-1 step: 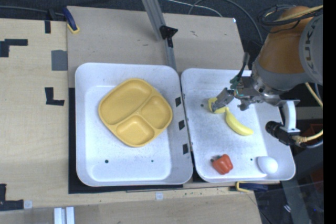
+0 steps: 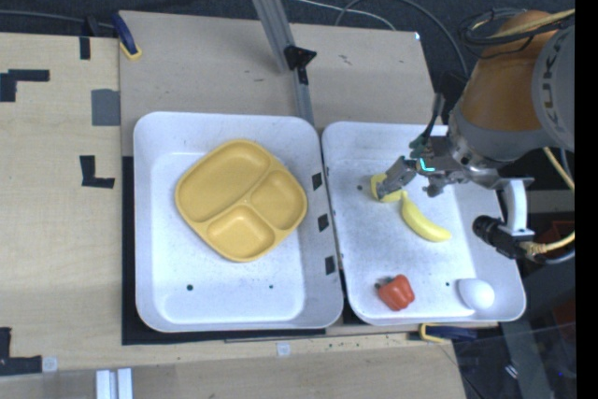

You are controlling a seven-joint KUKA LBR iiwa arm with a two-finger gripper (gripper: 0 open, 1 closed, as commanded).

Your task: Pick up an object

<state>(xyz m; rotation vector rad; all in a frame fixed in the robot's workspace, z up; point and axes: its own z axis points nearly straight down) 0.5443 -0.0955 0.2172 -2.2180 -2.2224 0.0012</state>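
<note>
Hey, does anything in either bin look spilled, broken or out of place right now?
Nothing stands out. The yellow divided plate lies flat, turned at an angle, in the left bin. In the right bin, the banana, red pepper and white ball look intact, with the claw over the banana's end.

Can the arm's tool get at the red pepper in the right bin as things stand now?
Probably yes. The red pepper lies alone near the right bin's front edge, nothing on top; the tool is over the same bin, by the banana.
</note>
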